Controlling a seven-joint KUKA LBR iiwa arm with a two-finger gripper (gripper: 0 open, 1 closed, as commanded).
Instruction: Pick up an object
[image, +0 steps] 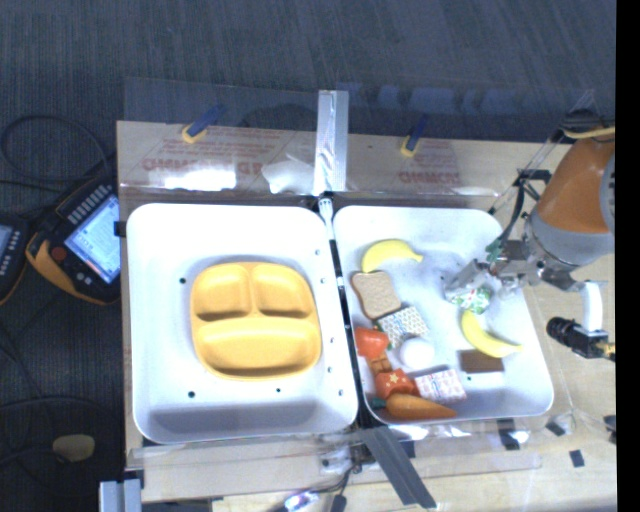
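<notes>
Carrot (418, 406) half-hidden by bin rim (450, 414).

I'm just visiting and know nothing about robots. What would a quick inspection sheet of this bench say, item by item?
Surface: wooden bench bearing a left bin and a right bin side by side.
Job's things: in the right bin, two bananas, a bread slice, a white egg, a carrot, red pieces, a brown block, patterned packets.
Clutter: yellow divided tray in the left bin.
Grippers: gripper low over the right bin, by a green-and-white wrapped item; whether it grips cannot be told.
Cables: black cables on the floor at left.
Surroundings: handheld control unit on dark carpet.
</notes>
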